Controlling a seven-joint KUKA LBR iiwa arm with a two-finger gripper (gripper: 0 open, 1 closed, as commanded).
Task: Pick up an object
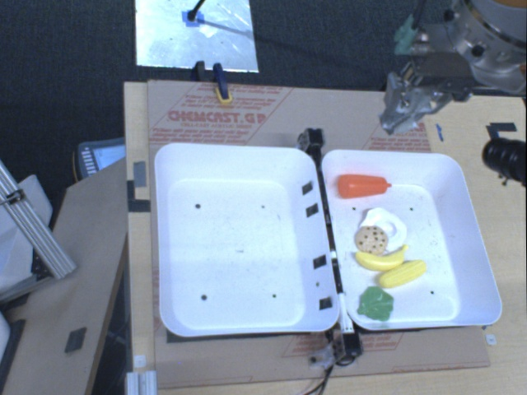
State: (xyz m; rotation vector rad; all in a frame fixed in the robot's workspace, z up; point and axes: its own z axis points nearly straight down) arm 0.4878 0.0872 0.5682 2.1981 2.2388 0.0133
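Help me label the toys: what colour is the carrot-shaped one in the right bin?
Orange; the carrot shows in the camera view.

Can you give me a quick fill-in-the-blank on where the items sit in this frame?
1. The toy carrot lies in the ____ bin as seen from the camera.
2. The cookie rests on a ____ object.
3. The green item lies nearest the bin's ____ edge.
4. The end effector hangs above the bench, ____ the bins' far rim.

Missing words: right; white; near; beyond
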